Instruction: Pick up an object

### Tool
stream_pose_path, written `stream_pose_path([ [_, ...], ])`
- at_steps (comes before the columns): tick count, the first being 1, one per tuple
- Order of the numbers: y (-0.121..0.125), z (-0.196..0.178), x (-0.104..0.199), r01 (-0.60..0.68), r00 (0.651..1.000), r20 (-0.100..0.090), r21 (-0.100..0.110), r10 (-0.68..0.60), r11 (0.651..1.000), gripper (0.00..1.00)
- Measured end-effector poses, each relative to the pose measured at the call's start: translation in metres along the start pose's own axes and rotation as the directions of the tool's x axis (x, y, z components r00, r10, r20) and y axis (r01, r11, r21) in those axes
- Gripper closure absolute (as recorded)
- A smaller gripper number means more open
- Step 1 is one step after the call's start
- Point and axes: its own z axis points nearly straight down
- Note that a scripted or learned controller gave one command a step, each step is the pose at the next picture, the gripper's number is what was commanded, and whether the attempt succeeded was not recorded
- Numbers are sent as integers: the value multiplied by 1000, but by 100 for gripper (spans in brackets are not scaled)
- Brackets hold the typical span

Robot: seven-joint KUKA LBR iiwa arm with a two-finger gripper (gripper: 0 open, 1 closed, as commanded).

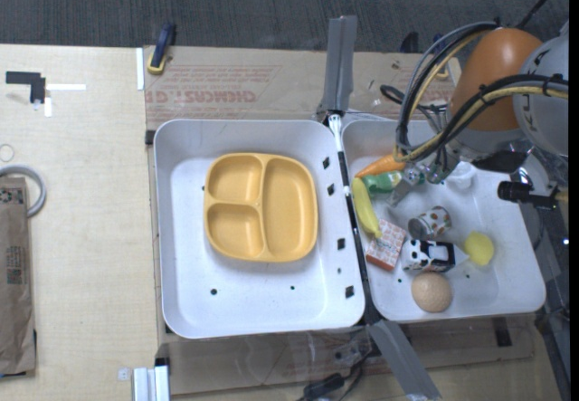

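The yellow three-compartment plastic plate lies in the left shallow white bin, and the right shallow white bin stands just beside it. In the right bin the yellow banana lies along the left wall, with the small red-and-white card packet just right of it. The round tan ball lies nearest the front edge, the black-and-white toy just behind it, what seems a small patterned cup behind that, and the yellow lemon-shaped fruit further right.

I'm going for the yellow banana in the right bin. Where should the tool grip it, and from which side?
Probably grip the yellow banana at mid-length, descending from above with the fingers closing across its narrow width. It lies flat and lengthwise along the right white bin's left wall, so a sideways approach looks blocked, and the red-and-white packet crowds its lower end.
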Motion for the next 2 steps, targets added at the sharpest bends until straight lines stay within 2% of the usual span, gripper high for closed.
stream_pose_path([
  [1, 28, -100, 21, 220, 976, 1, -1, -220, 976, 0],
  [2, 32, 0, 5, 229, 974, 1, -1, -229, 974, 0],
])
